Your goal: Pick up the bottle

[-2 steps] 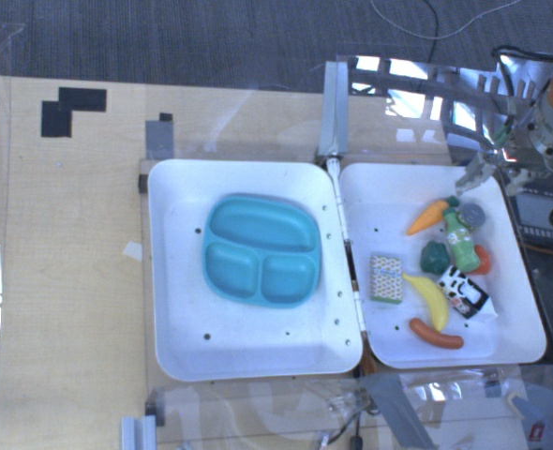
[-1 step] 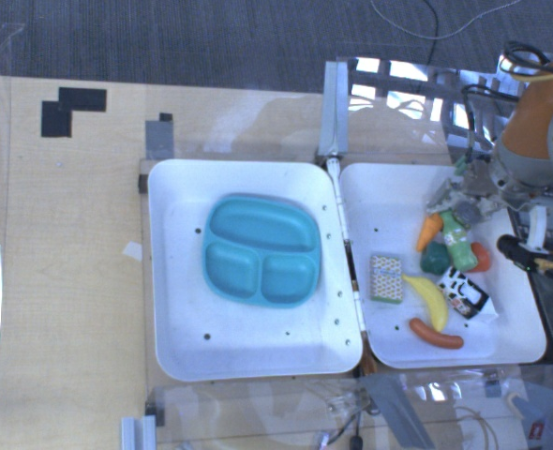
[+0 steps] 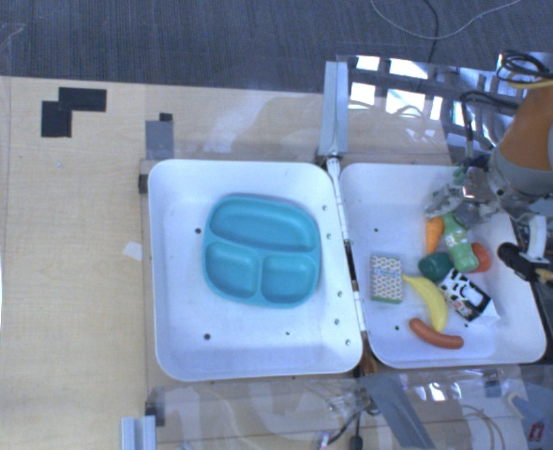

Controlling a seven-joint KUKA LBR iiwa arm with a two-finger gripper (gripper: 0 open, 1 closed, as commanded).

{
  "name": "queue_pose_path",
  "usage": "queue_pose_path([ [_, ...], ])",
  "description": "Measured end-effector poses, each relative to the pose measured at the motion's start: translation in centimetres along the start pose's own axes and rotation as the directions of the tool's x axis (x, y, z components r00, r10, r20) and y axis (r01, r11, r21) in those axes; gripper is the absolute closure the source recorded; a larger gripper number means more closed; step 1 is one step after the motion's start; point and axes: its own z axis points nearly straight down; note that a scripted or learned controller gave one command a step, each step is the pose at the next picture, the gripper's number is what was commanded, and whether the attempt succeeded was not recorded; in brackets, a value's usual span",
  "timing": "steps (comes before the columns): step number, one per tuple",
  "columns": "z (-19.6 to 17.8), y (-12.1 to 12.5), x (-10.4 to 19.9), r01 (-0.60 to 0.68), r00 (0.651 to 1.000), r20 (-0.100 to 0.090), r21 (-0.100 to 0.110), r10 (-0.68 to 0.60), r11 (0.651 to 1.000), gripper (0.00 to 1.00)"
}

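Observation:
The bottle (image 3: 460, 248) is small and light green. It lies in the right bin (image 3: 380, 195), near its right side, among other items. My gripper (image 3: 465, 203) hangs just behind the bottle's far end, close above it, with the grey arm and its orange band (image 3: 539, 120) reaching in from the right. The view does not show anything held by the gripper.
Around the bottle lie an orange carrot (image 3: 433, 233), a dark green piece (image 3: 436, 266), a red item (image 3: 483, 257), a black-and-white packet (image 3: 467, 296), a banana (image 3: 429, 299), a sausage (image 3: 436, 334) and a speckled block (image 3: 386, 278). The left bin (image 3: 178, 336) holds a blue divided tray (image 3: 261, 249).

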Motion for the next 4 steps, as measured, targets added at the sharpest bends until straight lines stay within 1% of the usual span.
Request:
queue_pose_path([
  [1,-0.3,-3.7,0.5,-0.103,0.995,-0.001,-0.006,0.103,0.995,0.0],
  [2,-0.2,-3.1,-0.3,0.0,1.0,-0.005,0.004,0.0,1.0,0.0],
  [3,-0.1,-2.7,-0.6,0.084,0.996,-0.003,0.005,-0.084,0.996,0.0],
  [4,0.5,-1.5,-0.6,0.096,0.995,-0.009,0.012,-0.096,0.995,0.0],
])
